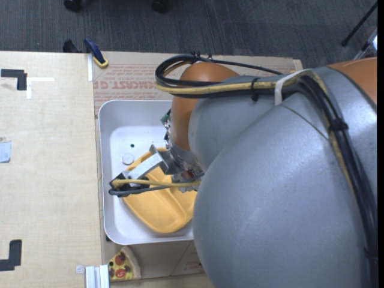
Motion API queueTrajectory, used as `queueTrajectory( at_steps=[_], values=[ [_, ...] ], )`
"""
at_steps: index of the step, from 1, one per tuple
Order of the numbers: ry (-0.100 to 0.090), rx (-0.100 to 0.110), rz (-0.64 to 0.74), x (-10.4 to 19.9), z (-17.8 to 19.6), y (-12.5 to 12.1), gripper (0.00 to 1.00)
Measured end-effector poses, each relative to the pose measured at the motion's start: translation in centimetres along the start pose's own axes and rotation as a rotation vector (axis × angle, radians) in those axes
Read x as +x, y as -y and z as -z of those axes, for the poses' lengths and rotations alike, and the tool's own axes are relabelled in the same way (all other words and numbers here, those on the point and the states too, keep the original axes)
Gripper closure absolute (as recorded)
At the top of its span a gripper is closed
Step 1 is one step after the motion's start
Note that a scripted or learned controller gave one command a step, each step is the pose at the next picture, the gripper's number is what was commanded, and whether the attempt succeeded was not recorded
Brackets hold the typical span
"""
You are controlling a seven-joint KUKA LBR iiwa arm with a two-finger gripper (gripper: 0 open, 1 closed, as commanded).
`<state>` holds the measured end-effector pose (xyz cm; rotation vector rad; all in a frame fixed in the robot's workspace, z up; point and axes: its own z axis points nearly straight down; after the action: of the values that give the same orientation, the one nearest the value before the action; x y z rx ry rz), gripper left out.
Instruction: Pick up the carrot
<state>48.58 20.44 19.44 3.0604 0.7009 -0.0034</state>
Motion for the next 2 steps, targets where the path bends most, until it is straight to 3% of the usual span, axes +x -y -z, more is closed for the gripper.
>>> queueTrajectory(
  at_steps=[1,2],
  values=[
    [0.002,0.0,-0.255,0.41,-9.59,2.32,1.0],
    [0.004,0.002,-0.254,0.38,-9.62,2.41,0.0]
  ],
)
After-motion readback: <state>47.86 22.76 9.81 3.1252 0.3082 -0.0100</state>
